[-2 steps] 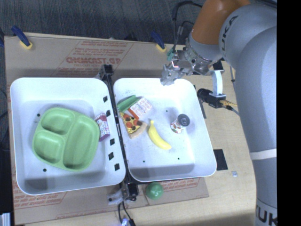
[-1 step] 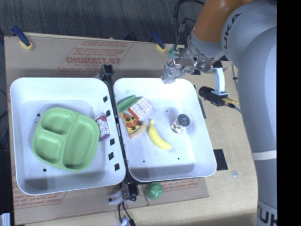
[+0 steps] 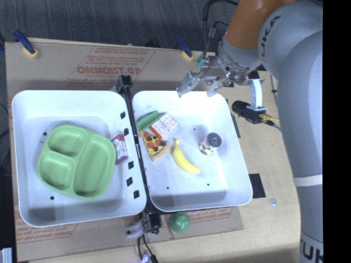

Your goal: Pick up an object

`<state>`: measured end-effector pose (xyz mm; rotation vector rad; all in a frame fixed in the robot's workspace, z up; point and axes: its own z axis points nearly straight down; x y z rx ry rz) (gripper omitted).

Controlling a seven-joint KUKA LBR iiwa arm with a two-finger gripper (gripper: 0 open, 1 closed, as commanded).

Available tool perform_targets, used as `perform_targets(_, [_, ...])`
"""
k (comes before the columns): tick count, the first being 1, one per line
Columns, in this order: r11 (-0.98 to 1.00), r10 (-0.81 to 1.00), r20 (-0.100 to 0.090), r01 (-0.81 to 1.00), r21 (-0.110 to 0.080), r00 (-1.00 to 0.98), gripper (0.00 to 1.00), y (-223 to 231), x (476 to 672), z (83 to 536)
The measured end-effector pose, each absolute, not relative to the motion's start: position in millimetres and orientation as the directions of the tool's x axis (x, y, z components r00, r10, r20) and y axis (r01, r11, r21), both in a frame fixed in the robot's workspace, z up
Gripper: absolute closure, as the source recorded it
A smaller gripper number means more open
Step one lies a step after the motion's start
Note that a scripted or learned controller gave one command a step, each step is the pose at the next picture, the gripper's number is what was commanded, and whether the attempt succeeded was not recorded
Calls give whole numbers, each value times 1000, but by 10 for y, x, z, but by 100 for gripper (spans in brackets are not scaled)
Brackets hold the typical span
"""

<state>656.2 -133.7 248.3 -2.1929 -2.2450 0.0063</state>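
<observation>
The robot's gripper (image 3: 200,86) hung above the far rim of the right bin (image 3: 236,169), its two fingers spread apart with nothing between them. No one object was named for the pick. The candidates lay in that bin: a yellow banana (image 3: 185,158) near the middle, a small can (image 3: 210,143) just to its right, and, toward the divider, a slice of toy pizza (image 3: 154,145), a green vegetable (image 3: 147,119) and a red-striped packet (image 3: 164,125) crowded close together. A green divided plate (image 3: 77,161) sat in the left bin (image 3: 22,147) with a small wrapper (image 3: 119,146) at its edge, and a green ball (image 3: 179,221) rested on the bench outside both bins.

The banana looked the likeliest target: it lay apart from its neighbours, and appeared light, stiff and smooth, probably a plastic toy. Its curve and slick skin suggested a grip across the thick middle, fingers square to its length, since a hold near either tapered end could slip. The can, small and round, seemed liable to tip or roll away.
</observation>
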Motion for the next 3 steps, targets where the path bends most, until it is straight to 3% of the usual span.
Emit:
perform_targets(1, [27,1000,-1,1000,-4,-27,100,-1333,6568,2587])
perform_targets(2, [28,1000,-1,1000,-4,-28,0,-1334,6567,2586])
perform_targets(3, [6,1000,-2,1000,1,-6,0,-1175,6074,3652])
